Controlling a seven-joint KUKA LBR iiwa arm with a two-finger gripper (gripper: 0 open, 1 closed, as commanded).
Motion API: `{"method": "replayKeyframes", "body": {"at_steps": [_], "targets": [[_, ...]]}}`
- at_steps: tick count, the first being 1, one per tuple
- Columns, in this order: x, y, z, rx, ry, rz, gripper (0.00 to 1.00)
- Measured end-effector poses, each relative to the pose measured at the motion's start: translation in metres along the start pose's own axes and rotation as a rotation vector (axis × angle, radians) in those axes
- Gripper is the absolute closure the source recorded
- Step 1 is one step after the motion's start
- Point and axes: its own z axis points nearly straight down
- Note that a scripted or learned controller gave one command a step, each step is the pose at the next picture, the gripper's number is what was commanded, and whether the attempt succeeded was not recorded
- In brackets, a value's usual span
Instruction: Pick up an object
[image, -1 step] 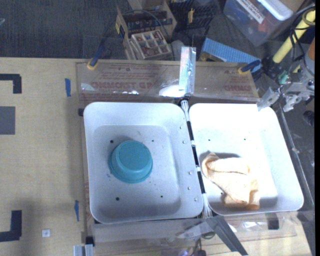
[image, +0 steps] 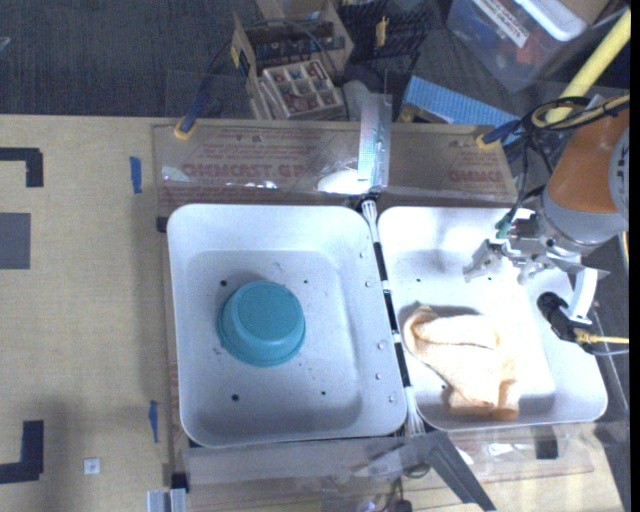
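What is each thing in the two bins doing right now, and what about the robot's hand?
Bowl: upside down, on the left bin floor, alone.
Cloth: crumpled, lying flat in the right bin, untouched.
Gripper: over the right bin's upper right part, above the cloth and apart from it, holding nothing I can see.

Arm (image: 590, 175): grey rounded casing, broad orange band above wrist. Wrist section: pale grey, cylindrical. Tool (image: 497, 252): small metallic silver-grey assembly, thin angular fingers, detail blurred. White bracket beneath wrist, black rounded fitting attached. Cables: black loops over orange band, yellow strand among them; thin yellow lead beside black fitting. Markings, screws: not legible.
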Motion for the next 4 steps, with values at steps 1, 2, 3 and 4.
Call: {"method": "replayKeyframes", "body": {"at_steps": [1,2,3,4], "targets": [[-0.016,-0.091,0.043,-0.008,0.000,-0.111,0.00],[-0.019,-0.089,0.034,-0.014,-0.002,-0.105,1.00],[-0.019,-0.089,0.034,-0.014,-0.002,-0.105,0.00],[0.014,-0.110,0.041,-0.014,-0.004,-0.238,0.00]]}}
